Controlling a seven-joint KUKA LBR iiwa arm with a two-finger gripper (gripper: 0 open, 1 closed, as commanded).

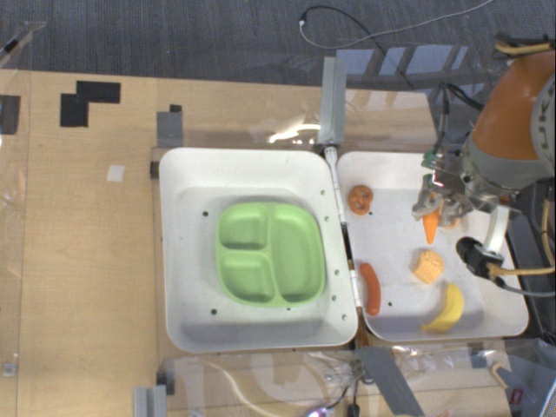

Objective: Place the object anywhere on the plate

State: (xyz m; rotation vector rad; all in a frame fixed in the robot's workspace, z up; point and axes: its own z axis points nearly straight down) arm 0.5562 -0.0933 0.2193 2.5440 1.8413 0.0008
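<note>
**Bench stock, near to far**

Right bin (508, 320), near end: banana (444, 309), sausage (371, 287), yellow corn piece (426, 267).
Left bin (174, 233): green plate (269, 253), three compartments, nothing on it.
Right bin, far end: orange-brown ball (360, 198); carrot (430, 227), tip pointing down, pinched between the fingers of the gripper (437, 205), over the bin floor, well apart from the plate.

a single fixed camera is looking down at a slant from above the desk (78, 259), sitting far enough back to be taking in both white bins (174, 320) side by side plus a strip of dark floor (174, 16) beyond. the arm (512, 120) is reaching in from the right edge.
</note>
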